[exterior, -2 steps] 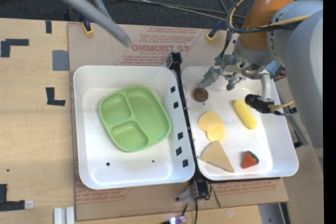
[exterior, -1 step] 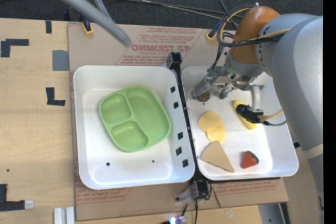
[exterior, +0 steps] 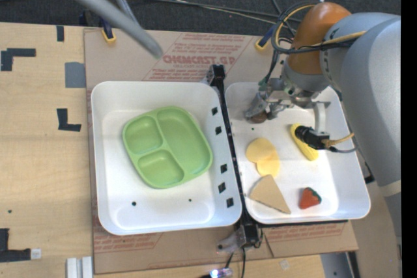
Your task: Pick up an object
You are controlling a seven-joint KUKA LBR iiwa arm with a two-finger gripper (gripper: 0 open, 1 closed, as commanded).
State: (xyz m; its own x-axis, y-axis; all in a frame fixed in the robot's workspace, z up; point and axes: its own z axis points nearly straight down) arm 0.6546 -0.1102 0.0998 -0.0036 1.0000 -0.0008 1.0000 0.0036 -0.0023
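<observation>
Yellow slices [exterior: 263,156] just above tan wedge [exterior: 270,194]

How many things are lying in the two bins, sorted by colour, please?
Green: 1, the divided plate.
Yellow: 2, the pale piece and the bright piece.
Tan: 1, the wedge.
Red: 1, the strawberry.
Brownish bit at the gripper: unclear, not counted.
Total: 5.
</observation>
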